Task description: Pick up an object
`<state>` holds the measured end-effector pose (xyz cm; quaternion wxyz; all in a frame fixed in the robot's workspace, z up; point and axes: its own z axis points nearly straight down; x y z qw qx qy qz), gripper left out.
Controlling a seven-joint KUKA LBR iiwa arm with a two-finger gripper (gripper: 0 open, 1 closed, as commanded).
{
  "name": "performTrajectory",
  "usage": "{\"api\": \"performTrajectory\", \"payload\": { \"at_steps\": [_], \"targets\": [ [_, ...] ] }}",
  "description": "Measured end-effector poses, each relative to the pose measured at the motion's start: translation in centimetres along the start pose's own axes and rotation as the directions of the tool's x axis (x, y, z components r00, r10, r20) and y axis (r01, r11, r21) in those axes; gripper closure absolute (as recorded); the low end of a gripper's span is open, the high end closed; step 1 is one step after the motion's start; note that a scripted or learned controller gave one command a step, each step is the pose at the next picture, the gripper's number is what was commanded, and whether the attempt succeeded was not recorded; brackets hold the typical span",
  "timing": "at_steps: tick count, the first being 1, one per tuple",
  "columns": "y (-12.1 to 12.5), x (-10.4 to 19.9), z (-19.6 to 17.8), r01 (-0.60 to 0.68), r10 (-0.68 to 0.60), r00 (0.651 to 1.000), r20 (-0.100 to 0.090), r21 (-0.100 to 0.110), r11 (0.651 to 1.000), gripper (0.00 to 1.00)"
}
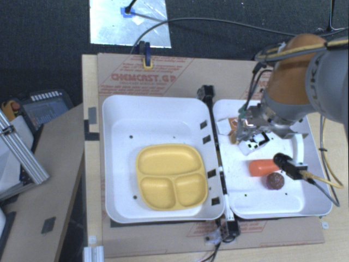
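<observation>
Care is called for in the choice of target, since three small things lie in the right bin (283,205): an orange piece (262,167) near the middle, a dark ball (274,180) just beside it on the near side, and a brown scrap (233,129) towards the left wall, close to the gripper (252,138); the gripper is seen low over the far part of that bin, beyond the orange piece, and whether it is released or clenched cannot be told; nothing is seen to be held; the step in hand is judged to be the approach; it would be done best if one thing were settled on, the gripper centred over it and squared across its narrow side, and the descent made straight; the ball is likely to roll if nudged, and the orange piece may be pushed against it; the tray (170,176) in the left bin (117,146) is well apart and is better left alone.
</observation>
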<state>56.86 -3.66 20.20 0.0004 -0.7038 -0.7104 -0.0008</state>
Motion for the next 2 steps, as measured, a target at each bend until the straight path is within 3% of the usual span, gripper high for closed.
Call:
{"api": "performTrajectory", "payload": {
  "at_steps": [2],
  "targets": [
    [0.3,10.2,-1.2,0.001,-0.001,1.0,-0.001,-0.001,1.0,1.0]
  ]
}}
